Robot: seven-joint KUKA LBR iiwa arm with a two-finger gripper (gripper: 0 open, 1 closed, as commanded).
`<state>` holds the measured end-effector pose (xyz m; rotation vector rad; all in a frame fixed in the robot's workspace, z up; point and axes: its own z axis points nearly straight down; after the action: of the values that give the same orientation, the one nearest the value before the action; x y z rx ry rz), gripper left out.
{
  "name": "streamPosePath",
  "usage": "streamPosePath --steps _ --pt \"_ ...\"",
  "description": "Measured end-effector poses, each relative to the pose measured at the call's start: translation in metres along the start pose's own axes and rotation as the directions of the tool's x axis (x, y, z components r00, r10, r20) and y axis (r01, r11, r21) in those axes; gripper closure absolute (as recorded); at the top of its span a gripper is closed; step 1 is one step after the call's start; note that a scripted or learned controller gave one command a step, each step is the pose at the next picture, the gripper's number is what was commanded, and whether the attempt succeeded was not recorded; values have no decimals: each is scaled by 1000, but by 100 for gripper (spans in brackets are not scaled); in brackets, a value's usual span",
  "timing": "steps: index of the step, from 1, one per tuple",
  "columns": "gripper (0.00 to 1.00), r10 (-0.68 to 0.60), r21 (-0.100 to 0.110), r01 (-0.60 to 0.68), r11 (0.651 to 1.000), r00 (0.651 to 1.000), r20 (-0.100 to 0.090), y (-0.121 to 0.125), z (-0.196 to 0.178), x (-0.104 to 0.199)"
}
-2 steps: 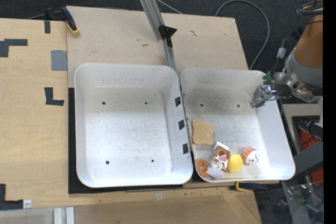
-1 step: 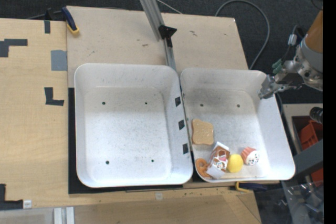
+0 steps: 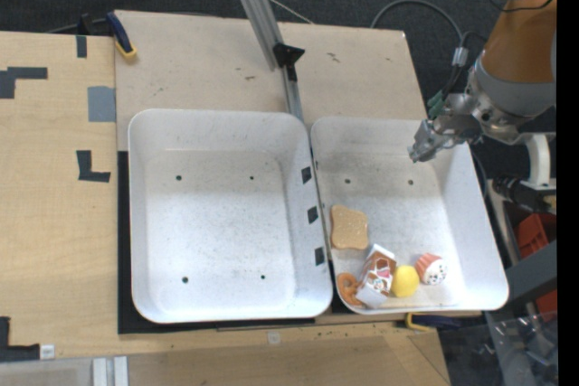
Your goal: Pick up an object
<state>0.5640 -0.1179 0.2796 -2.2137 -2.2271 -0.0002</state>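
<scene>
Several small objects lie at the near end of the right bin [image 3: 461, 194]: a tan slice of toast [image 3: 348, 228], a white and red packet [image 3: 376, 272], a yellow ball-like piece [image 3: 405, 281], a white and red round piece [image 3: 431, 268] and an orange ring [image 3: 347, 287]. My gripper [image 3: 423, 149] hangs over the far right part of this bin, well above and behind the objects. Nothing shows between its fingertips.
The left bin [image 3: 145, 194] sits beside the right one, with a row of black clips along the shared wall. A slanted metal rail [image 3: 258, 0] crosses the bench behind the bins. Cables lie at the far right.
</scene>
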Motion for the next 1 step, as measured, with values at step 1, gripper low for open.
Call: streamPosePath --steps 1 --pt "100 -1 0 1 1000 1000 0 8 -1 54"
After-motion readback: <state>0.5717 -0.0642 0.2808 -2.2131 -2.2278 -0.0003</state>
